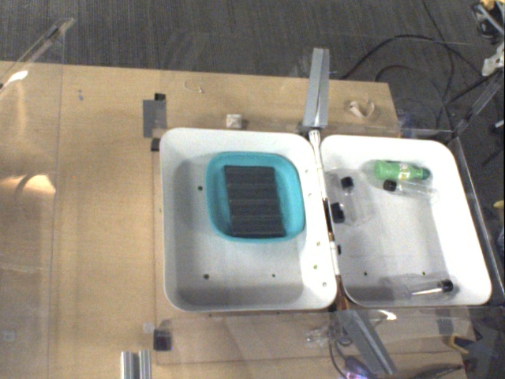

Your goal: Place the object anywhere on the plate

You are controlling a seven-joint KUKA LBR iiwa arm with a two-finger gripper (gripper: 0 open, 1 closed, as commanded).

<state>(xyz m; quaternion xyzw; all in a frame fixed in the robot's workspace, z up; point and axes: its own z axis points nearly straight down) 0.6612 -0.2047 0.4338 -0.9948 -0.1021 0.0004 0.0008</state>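
— Gripper state: cannot tell. Logging the layout instead.
— Noting a black ribbed slab (254, 201) lying flat on the teal plate (295, 204) in the left bin (185, 267), sitting well inside the plate's rim.
— Reading that slab as the object, already resting on target?
— Leaning that way, as a judgement only. Also spotting a green bottle (398, 170) lying on its side in the right bin (458, 243), well apart from the plate.
— Advising for any release: lowering close over the plate's middle, letting go once settled, then lifting straight up to avoid dragging the slab off.
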